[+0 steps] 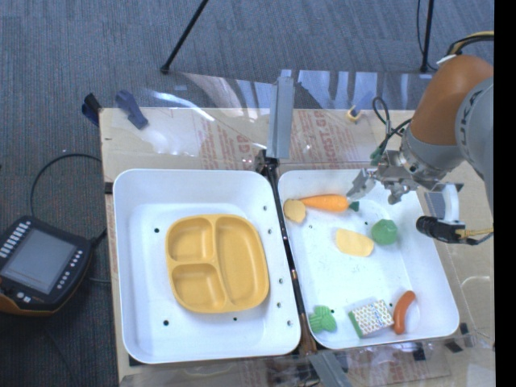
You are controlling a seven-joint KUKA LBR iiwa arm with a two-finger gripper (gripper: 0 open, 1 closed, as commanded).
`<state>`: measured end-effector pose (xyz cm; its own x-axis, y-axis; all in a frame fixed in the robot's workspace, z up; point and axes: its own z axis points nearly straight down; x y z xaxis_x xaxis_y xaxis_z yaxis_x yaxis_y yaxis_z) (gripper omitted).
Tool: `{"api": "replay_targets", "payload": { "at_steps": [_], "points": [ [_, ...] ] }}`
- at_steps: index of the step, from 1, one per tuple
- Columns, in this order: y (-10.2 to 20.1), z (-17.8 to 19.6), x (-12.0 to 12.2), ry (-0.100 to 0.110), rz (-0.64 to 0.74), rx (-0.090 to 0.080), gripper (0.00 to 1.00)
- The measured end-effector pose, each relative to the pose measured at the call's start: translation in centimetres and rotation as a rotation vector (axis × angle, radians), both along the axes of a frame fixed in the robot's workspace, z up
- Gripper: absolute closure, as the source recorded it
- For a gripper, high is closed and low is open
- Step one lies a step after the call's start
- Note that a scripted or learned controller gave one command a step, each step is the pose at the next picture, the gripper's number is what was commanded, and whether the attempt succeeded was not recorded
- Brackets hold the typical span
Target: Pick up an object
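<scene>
I see my claw [377,185] spread apart and holding nothing, above the far edge of the right bin [431,276], just beside the carrot [324,203] lying inside it.

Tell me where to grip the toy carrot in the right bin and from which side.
Grip the carrot across its thick orange middle, coming straight down from above. It lies flat, pointing left-right, so the fingers should close front to back. The gripper hovers near its green-tipped right end.
</scene>
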<state>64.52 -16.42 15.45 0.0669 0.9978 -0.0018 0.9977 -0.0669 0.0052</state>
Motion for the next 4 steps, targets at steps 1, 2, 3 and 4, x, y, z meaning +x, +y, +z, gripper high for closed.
{"api": "replay_targets", "payload": {
  "at_steps": [1, 2, 3, 4],
  "points": [
    [5.4, -7.1, -0.3, 0.015, 0.081, 0.005, 0.00],
    [4.8, -6.8, -11.5, 0.012, 0.005, 0.004, 0.00],
    [4.8, -6.0, -11.5, 0.014, 0.000, 0.006, 1.00],
    [4.8, -6.0, -11.6, 0.015, 0.000, 0.006, 0.00]
  ]
}}
